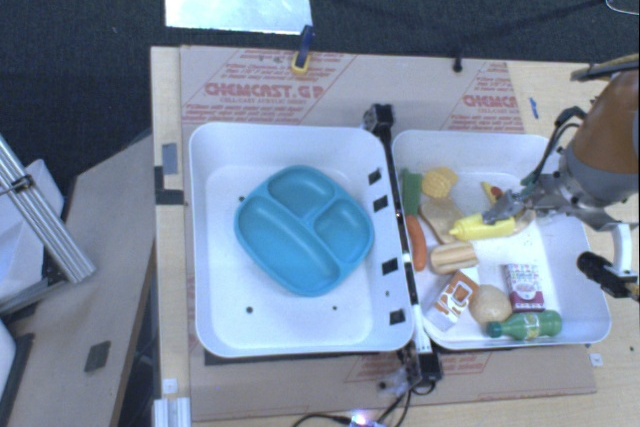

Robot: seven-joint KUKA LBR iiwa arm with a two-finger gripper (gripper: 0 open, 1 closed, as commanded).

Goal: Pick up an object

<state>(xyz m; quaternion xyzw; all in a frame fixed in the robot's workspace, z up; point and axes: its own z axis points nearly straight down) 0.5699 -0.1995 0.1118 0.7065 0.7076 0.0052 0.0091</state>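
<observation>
2 bins: white, side by side on the worktop (250,80)
Left bin (215,315): holds 1 blue divided plate (303,229), lying flat near its middle
Right bin (580,320): holds toy foods
Tool (497,212): low over the right bin, at the right end of the yellow banana (484,228); whether it is spread or pinching, cannot tell
Near the banana: carrot (417,243), bread roll (453,256), potato (490,303), green bottle (525,325), red carton (523,285)
</observation>
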